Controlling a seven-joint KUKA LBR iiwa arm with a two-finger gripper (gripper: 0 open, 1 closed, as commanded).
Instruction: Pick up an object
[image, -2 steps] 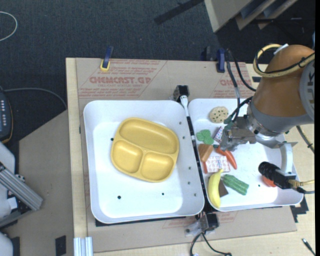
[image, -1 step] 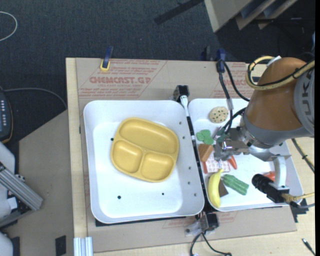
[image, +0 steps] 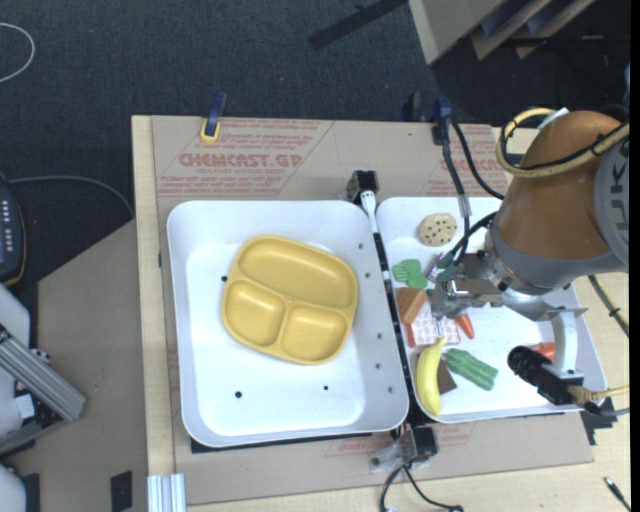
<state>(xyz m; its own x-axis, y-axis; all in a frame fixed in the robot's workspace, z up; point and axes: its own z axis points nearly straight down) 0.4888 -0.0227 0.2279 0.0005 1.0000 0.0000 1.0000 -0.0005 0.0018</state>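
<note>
Two white bins sit side by side on the tabletop, which is covered with a pale brown sheet printed in red letters. The left bin holds a yellow plate with three compartments, lying flat near the bin's middle. The things to pick from are crowded in the right bin, mostly along its 9 o'clock side. A round speckled cookie lies alone toward 12 o'clock. Below it is a small green piece, and an orange-brown wedge sits just at that piece's 6 o'clock. A red and white packet touches the wedge's lower end. A banana curves along the bin's 7 o'clock corner, with a bumpy green pickle near it at 3 o'clock and a small brown piece between the two. The grey arm, with its orange band, reaches in from 3 o'clock and covers much of the bin's right half. The gripper hangs low over the cluster, just at 3 o'clock of the wedge and above the packet, with a small orange piece at its 6 o'clock. Whether it is spread or closed cannot be told from this angle, and nothing can be seen held in it.
</note>
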